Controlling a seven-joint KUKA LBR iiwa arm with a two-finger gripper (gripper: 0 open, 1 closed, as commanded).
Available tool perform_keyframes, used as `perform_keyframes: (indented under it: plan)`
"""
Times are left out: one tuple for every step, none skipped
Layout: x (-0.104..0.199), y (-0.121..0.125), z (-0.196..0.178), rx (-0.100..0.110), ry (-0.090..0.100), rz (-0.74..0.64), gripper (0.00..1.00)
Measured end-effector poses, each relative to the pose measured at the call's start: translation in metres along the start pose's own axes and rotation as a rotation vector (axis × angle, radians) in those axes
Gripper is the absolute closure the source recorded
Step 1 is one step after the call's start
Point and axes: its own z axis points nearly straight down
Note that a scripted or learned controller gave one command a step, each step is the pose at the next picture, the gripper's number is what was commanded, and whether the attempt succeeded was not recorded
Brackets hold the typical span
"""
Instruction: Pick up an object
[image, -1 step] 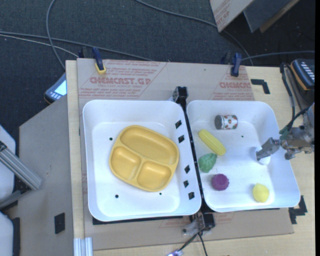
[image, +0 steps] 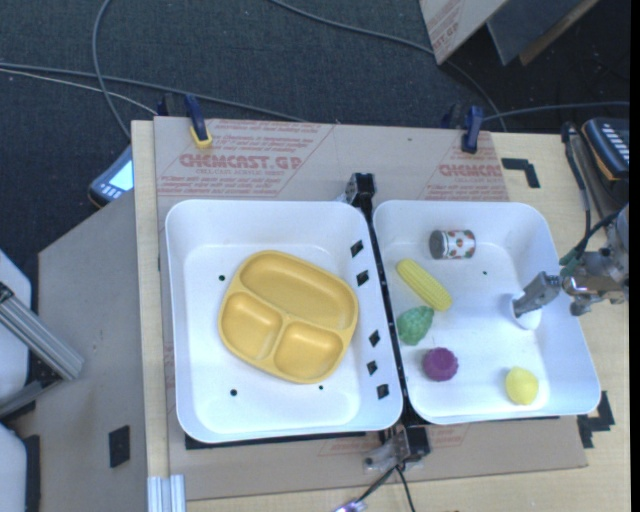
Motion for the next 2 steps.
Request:
perform_keyframes:
  plan:
    - [0.004, -0.002, 0.063, 0.007, 0.003, 0.000, 0.00]
    - [0.006, -0.002, 0.106, 0.005, 0.002, 0.000, 0.00]
